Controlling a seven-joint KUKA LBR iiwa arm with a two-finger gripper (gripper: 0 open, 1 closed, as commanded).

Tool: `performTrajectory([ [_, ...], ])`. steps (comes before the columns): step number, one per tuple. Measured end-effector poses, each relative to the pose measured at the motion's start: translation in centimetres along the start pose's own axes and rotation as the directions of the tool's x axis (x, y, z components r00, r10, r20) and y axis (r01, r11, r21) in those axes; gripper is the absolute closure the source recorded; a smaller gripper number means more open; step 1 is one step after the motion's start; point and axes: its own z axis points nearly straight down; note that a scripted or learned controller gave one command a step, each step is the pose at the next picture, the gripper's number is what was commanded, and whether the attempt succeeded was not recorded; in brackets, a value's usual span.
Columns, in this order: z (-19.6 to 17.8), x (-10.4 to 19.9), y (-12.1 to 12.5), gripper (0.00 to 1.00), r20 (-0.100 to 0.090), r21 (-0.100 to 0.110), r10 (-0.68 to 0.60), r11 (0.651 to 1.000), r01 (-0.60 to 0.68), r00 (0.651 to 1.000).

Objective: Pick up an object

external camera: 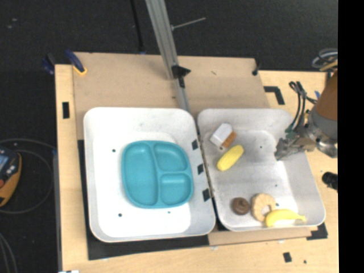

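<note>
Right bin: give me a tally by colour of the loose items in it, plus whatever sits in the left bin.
Yellow: 2, an oblong piece and a banana
Brown: 1, a round dark piece
Tan: 1, a cookie-like disc
White and orange: 1, a small block
Teal: 1, a divided plate, in the left bin
Total: 6

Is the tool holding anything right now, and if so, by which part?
Nothing is held. The tool sits at the right bin's right edge, apart from the yellow oblong object and the small white box.
</note>
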Motion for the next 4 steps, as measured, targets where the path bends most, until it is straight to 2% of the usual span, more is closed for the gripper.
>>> performTrajectory([
  [1,-4.6,-0.2,0.2,1.0,-0.001,0.0,-0.001,1.0,0.001,1.0],
  [2,-6.0,4.7,-0.1,1.0,-0.004,0.002,-0.005,1.0,0.005,1.0],
  [4,-5.3,14.0,-0.4,1.0,-0.004,0.006,-0.004,1.0,0.004,1.0],
])
